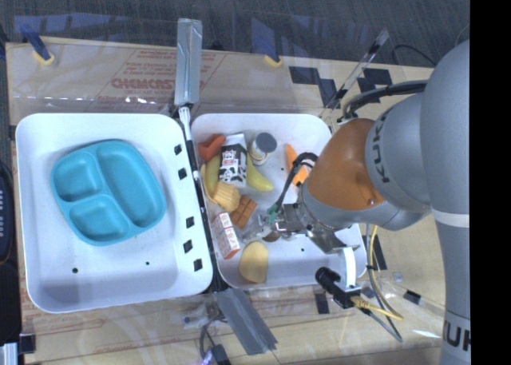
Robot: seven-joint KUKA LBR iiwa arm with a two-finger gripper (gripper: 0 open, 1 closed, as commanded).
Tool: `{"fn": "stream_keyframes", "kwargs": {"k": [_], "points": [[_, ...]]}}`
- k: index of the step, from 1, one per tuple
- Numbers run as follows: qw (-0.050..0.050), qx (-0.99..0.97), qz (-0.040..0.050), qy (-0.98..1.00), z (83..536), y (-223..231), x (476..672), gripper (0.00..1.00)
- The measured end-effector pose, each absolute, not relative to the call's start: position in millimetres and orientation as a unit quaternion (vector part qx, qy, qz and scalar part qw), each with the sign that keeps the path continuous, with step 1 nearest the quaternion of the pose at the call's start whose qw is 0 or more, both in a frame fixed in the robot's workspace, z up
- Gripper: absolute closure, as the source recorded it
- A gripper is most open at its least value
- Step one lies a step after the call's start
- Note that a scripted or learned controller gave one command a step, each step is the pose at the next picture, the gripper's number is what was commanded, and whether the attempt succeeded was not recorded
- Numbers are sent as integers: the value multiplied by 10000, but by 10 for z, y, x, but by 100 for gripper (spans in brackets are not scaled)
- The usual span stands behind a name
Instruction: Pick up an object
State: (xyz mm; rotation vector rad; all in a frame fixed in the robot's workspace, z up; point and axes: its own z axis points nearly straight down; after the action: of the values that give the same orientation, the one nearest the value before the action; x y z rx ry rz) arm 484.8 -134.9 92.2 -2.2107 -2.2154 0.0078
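The right bin (307,128) holds several small toy foods: a black-and-white carton (233,164), a yellow banana (257,178), a small grey-lidded jar (262,147), an orange carrot (211,148), a waffle-like piece (226,195), a brown biscuit (243,210), a red-and-white packet (227,235) and a pale yellow potato-like lump (254,262). My gripper (275,224) reaches down into the middle of this bin, just right of the biscuit and above the yellow lump. The orange wrist band and grey arm hide the bin's right half.
The left bin (36,271) carries a blue divided plate (108,190). A grey divider strip (188,64) runs between the bins at the back. Cables and a black fitting (335,287) hang near the right bin's front edge.
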Motion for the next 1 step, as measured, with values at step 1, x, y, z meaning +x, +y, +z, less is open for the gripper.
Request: {"fn": "stream_keyframes", "kwargs": {"k": [1], "points": [[10,-5831,2,-8124,897,-1490,5540,0]]}}
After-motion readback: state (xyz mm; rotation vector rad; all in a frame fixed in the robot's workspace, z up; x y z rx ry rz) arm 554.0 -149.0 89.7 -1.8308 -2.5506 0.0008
